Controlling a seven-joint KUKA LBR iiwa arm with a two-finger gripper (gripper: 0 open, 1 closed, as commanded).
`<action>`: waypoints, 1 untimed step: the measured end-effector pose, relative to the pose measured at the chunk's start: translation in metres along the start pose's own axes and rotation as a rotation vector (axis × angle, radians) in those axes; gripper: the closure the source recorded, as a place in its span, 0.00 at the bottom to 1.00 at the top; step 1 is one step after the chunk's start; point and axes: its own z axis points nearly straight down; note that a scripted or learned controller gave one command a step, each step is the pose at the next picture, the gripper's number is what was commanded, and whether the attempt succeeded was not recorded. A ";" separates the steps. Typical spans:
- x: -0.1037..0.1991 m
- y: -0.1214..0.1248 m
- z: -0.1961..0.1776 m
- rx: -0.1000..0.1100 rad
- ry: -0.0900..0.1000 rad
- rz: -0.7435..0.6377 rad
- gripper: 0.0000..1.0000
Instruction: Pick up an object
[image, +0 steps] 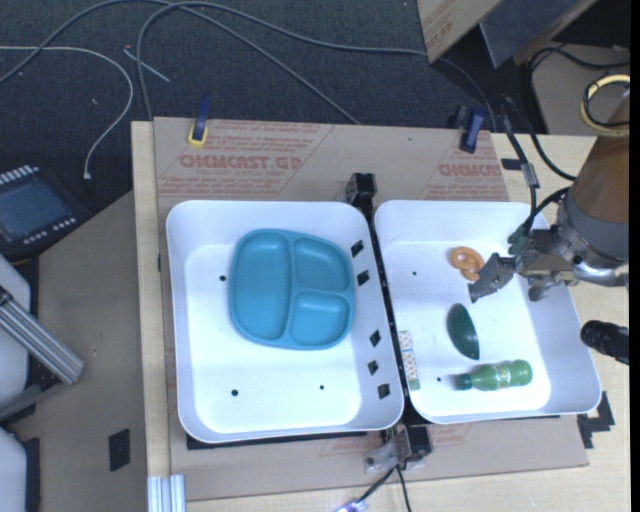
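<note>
— Nearest the lens, what lies in the right-hand shallow white plastic bin (560, 385)?

— Low in that bin, close to its front rim, a small green plastic bottle (496, 376) rests on its side, with its cap end pointing toward the divider between the bins.

— And beyond the bottle?

— Just behind the bottle, apart from it by a small gap, sits a dark green oval object (463, 331). Farther back from the bottle lies a small orange pretzel-shaped piece (466, 261).

— Where is the arm relative to the bottle?

— The grey arm with its orange band comes in behind and to the right of the bottle. Its two-finger gripper (492, 278) hangs over the bin, beside the orange piece and above the oval object.

— How do the jaws stand?

— Nothing sits between them, and they look parted; all three objects lie on the bin floor.

— What about the other side?

— Well to the left of the bottle, the left-hand shallow white plastic bin (200, 330) holds a light blue three-compartment plastic plate (292, 288), lying flat. Both bins rest on the brown board-covered table (160, 300).
</note>
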 end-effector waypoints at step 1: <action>0.000 0.002 -0.005 -0.010 -0.002 -0.003 0.00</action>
